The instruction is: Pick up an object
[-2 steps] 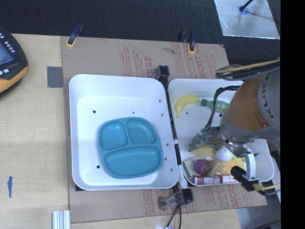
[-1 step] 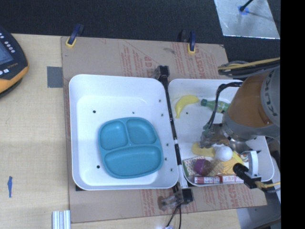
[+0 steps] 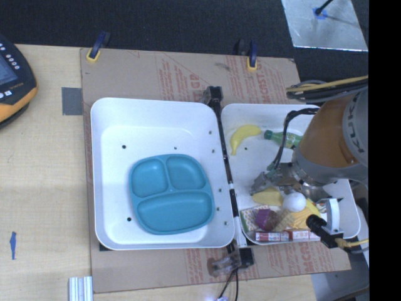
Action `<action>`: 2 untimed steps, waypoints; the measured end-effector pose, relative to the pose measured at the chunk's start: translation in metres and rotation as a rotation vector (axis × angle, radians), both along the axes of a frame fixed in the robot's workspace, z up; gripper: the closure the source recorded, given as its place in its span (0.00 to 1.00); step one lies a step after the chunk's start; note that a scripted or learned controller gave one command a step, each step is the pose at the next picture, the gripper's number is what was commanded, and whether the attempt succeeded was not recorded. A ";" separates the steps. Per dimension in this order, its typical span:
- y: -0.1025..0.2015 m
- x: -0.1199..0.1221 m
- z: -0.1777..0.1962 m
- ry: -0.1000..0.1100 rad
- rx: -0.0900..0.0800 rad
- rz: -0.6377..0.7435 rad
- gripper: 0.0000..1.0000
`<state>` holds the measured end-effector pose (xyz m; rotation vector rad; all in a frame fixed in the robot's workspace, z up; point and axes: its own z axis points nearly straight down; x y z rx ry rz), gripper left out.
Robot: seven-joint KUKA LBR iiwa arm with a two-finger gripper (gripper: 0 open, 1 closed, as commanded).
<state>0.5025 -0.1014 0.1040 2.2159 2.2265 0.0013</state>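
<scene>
My gripper (image 3: 265,182) hangs low in the right bin (image 3: 250,115), near its left wall, below the grey wrist and orange band (image 3: 326,137). A pale yellow object (image 3: 268,197) lies directly under it, with a white ball (image 3: 293,202) at that object's right. A yellow banana (image 3: 243,135) lies toward the bin's far left, and a green bottle (image 3: 281,137) is beside it, partly behind the arm. A packet with a purple item (image 3: 265,219), a yellow piece (image 3: 307,218) and a red-and-white box (image 3: 285,236) crowd the near edge.
The left bin (image 3: 106,168) holds a blue divided plate (image 3: 171,193). Black clips (image 3: 213,95) join the bins along the middle. Blue-and-yellow clamps (image 3: 252,56) hold the cardboard sheet at the back. An orange-and-black device (image 3: 12,80) sits at the far left.
</scene>
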 end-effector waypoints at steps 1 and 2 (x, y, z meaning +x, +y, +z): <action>0.003 0.009 -0.013 0.002 -0.001 0.001 0.00; 0.001 0.010 -0.001 -0.002 -0.002 0.001 1.00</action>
